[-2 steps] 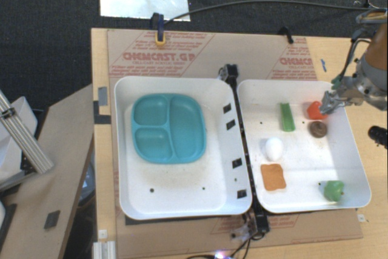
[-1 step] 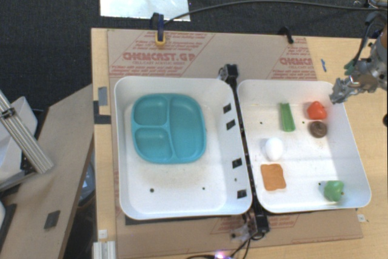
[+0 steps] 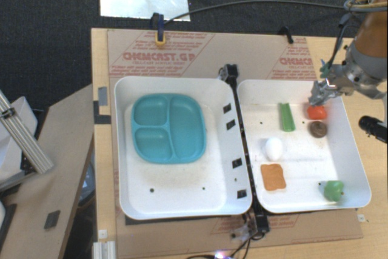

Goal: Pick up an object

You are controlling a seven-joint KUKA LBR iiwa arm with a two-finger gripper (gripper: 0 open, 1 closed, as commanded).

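My gripper point(image 3: 319, 98) hangs over the far right part of the right bin point(image 3: 351, 148), directly above a small red object point(image 3: 316, 112) that it touches or nearly touches. Just below that lies a brown round object point(image 3: 317, 128). A green stick point(image 3: 286, 117) lies to the left of them. A white egg-shaped object point(image 3: 273, 147) sits near the bin's middle, with an orange square piece point(image 3: 273, 177) in front of it. A green object point(image 3: 333, 190) rests in the near right corner.
The left bin point(image 3: 176, 197) holds a teal divided plate point(image 3: 168, 128). A black divider with clips point(image 3: 237, 136) runs between the bins. The arm's grey body point(image 3: 370, 63) enters from the right, above the bin's far edge.
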